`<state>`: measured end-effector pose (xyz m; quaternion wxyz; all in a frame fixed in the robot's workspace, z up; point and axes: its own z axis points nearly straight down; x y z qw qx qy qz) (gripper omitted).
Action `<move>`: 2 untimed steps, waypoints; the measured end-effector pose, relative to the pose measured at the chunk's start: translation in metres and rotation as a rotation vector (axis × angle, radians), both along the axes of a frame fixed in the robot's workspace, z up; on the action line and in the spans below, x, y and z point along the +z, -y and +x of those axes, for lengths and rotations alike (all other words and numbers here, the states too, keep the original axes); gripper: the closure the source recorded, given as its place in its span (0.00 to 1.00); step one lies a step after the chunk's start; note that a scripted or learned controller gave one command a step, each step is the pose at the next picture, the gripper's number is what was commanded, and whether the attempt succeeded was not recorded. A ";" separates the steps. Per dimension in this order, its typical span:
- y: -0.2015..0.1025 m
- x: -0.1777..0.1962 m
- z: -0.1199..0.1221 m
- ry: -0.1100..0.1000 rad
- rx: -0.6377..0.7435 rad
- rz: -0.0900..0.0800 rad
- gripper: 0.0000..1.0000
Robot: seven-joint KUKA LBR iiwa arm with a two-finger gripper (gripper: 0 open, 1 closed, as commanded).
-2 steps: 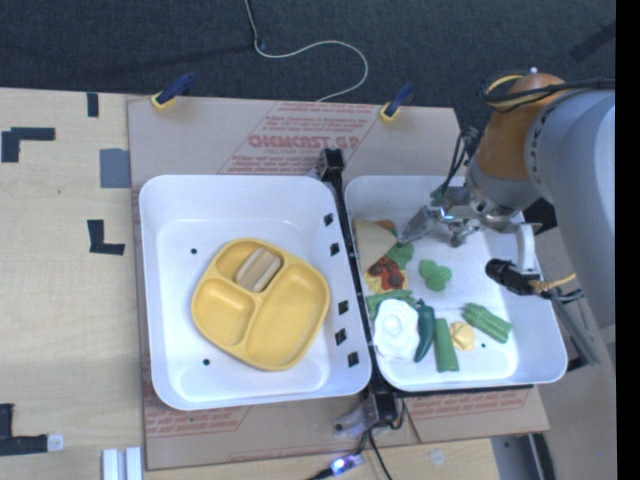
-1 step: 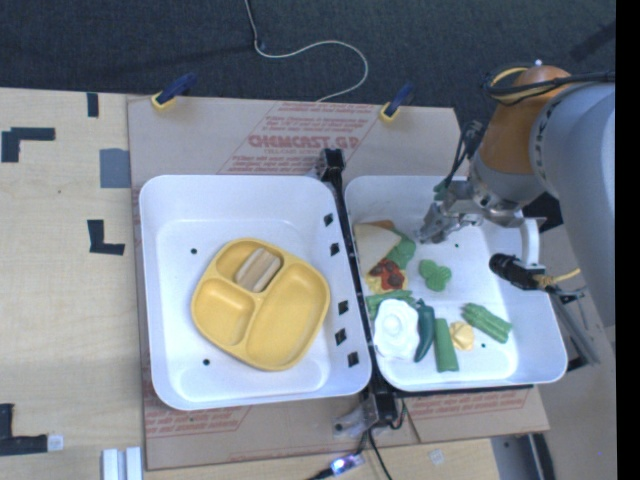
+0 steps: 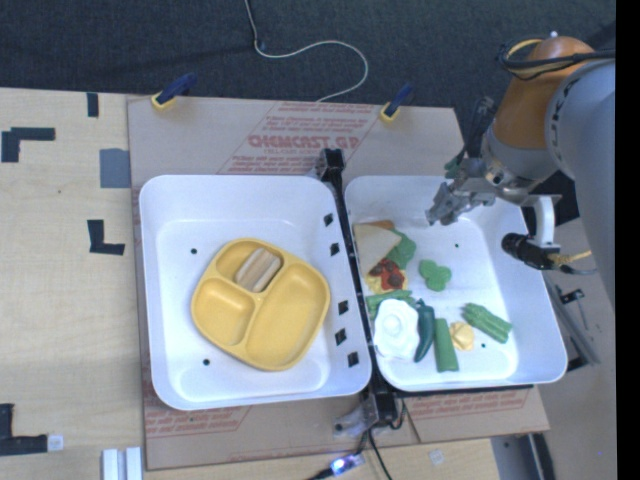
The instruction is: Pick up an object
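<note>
My fingers (image 3: 444, 211) hover over right bin (image 3: 520, 298) back edge — can't tell their state; nearest target, tan wedge sandwich (image 3: 375, 238), lies just left, by the divider — untouched

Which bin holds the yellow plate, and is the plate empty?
Left bin. Not empty: the plate holds a tan piece in its top section.

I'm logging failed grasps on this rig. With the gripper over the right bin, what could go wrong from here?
1. The toy foods lie crowded together, so a descent may nudge or catch two pieces.
2. The gripper hangs over bare bin floor, apart from the sandwich piece; closing there would likely grab nothing.
3. Pieces near the right bin wall could block a finger.
</note>
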<state>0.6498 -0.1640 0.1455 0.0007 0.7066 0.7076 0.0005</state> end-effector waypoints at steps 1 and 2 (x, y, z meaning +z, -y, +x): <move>-0.004 0.061 -0.002 0.000 0.000 0.000 1.00; -0.004 0.079 -0.002 -0.002 0.000 0.001 1.00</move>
